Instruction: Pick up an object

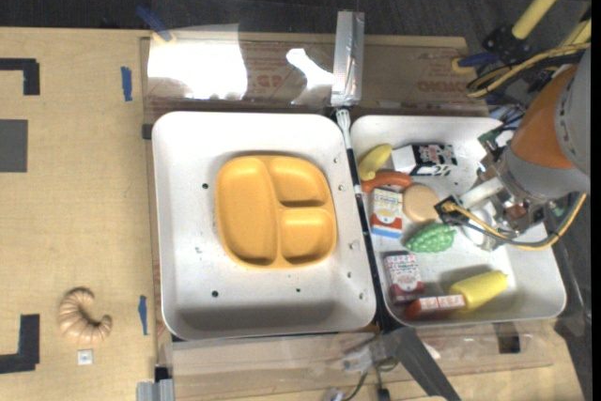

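The right bin (545,272) holds several objects. A yellow banana-like piece (375,158) and a black-and-white packet (432,156) lie at the back. A small carton (387,210), a tan round item (420,201) and a green bumpy object (430,239) sit in the middle. A small box (402,269), a red packet (430,303) and a yellow oblong object (480,287) lie at the front. My gripper (507,215) hangs low over the bin's right half, right of the green object and above the yellow oblong one. Nothing shows in its grasp.
The left bin (178,202) carries a yellow divided plate (276,208). A tan croissant-shaped toy (84,315) lies on the bench at the far left, outside the bins. A clear plastic sheet (235,66) and a metal strip (347,56) stand behind the bins.
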